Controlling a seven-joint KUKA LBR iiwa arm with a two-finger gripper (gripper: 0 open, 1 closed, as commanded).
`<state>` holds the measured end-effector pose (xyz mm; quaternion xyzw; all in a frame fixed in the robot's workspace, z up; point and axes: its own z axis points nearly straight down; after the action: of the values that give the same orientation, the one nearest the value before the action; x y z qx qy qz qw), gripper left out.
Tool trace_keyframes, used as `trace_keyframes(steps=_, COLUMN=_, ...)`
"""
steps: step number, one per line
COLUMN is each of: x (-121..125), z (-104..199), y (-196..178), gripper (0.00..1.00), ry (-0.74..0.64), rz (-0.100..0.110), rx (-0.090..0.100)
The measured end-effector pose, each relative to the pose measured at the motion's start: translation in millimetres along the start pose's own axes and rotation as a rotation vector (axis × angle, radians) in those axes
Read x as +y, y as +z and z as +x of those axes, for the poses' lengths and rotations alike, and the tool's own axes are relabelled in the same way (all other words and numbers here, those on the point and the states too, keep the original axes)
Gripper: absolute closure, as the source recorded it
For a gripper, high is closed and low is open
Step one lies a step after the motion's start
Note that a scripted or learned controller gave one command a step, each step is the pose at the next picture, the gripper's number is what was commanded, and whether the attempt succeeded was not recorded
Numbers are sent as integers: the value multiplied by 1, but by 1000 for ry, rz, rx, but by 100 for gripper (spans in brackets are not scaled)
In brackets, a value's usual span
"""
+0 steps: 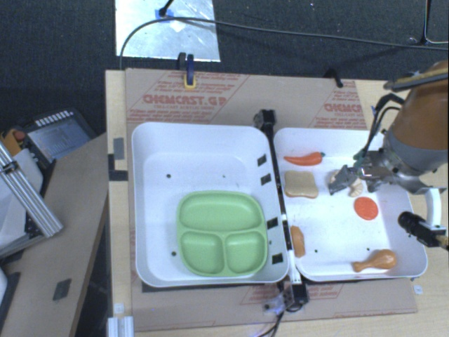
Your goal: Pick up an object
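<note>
The gripper (pixel 345 182) hangs low over the right bin (pixel 330 262), toward that bin's one o'clock area, its dark fingers pointing to nine o'clock; whether they are apart or together cannot be told from this slant. The arm (pixel 421 135) comes in from three o'clock, its orange band high above the grey wrist, the wrist bent so that the tool reaches inward and down across the bin's right part. Just at four o'clock of the gripper a small pale object (pixel 357 187) peeks out, touching or nearly touching the tool; it cannot be told whether it is held. At five o'clock of that lies a red-orange disc (pixel 365 208). At nine o'clock of the gripper, near it, sits a tan slice of bread (pixel 302 184), and at eleven o'clock a red chili pepper (pixel 304 159). A drumstick (pixel 376 260) lies at the bin's five o'clock corner, and an orange piece (pixel 297 241) rests against its left wall at seven o'clock. The left bin (pixel 158 153) holds a green divided plate (pixel 222 232) toward six o'clock.
</note>
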<state>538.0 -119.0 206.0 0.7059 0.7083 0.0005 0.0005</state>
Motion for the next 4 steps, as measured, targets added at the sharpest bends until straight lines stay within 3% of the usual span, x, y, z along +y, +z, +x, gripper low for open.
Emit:
trace_keyframes(steps=2, x=-9, z=-4, y=94, gripper=0, ry=3, rz=4, rx=1)
trace_keyframes(steps=3, x=-9, z=-3, y=123, gripper=0, ry=2, rz=3, rx=1)
trace_keyframes(steps=4, x=-7, z=-4, y=111, gripper=100, ry=2, rz=-1, rx=-1)
